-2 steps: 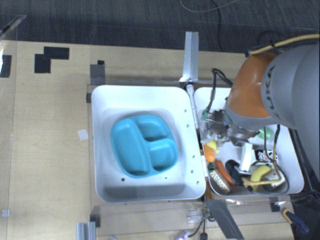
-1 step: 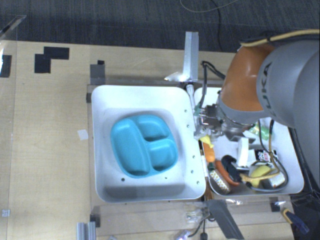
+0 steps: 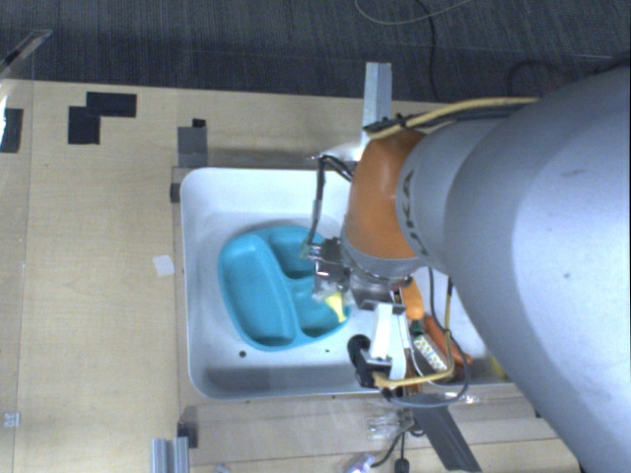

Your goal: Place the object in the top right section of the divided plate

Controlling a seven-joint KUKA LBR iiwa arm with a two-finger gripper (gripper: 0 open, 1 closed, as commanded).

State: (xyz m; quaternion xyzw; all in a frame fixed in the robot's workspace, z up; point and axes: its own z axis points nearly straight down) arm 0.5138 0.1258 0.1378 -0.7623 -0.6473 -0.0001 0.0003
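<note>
Tool [image 3: 333,299] low over blue divided plate [image 3: 264,289] in white bin [image 3: 202,264], wrist hides grip, cannot tell state. Yellow object [image 3: 338,306] at plate's right edge beneath tool. Risk: release over wrong section, or object rolls off rim.

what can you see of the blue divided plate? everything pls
The blue divided plate looks like glossy turquoise plastic, rounded, with raised ridges splitting it into sections. It lies flat in the white bin, toward the bin's middle. The arm's wrist covers its right side, and a small yellow object shows at that covered edge.
</note>
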